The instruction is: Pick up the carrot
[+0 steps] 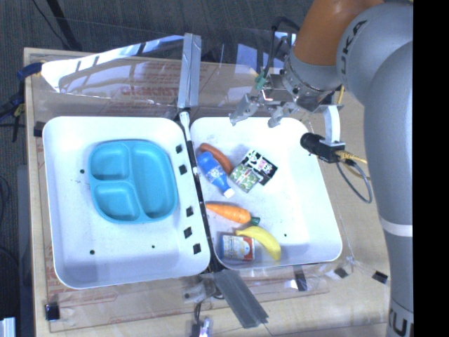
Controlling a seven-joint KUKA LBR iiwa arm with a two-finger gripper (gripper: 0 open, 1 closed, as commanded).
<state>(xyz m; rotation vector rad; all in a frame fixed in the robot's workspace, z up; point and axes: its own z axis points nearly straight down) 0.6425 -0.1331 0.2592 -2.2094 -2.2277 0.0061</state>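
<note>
wooden bench point(105, 293) under us bears two shallow white bins side by side, with clear plastic sheeting behind them. we see the left white bin point(63, 251) holding a turquoise plastic plate with three compartments point(132, 181). we see the right white bin point(319, 209) holding the rest: the orange tapered carrot point(226, 212) lies near its middle, toward the left wall, pointing left. just below it, a yellow banana point(265, 240) lies against a small jar with a red label point(236, 247). above the carrot sit a blue and white bottle point(212, 172), a reddish-brown sausage point(216, 156) behind it, and a green, black and white carton point(252, 170). the grey two-finger gripper point(256, 115) hangs over the bin's far edge — fingers spread apart, nothing between them — well apart from the carrot.
</note>
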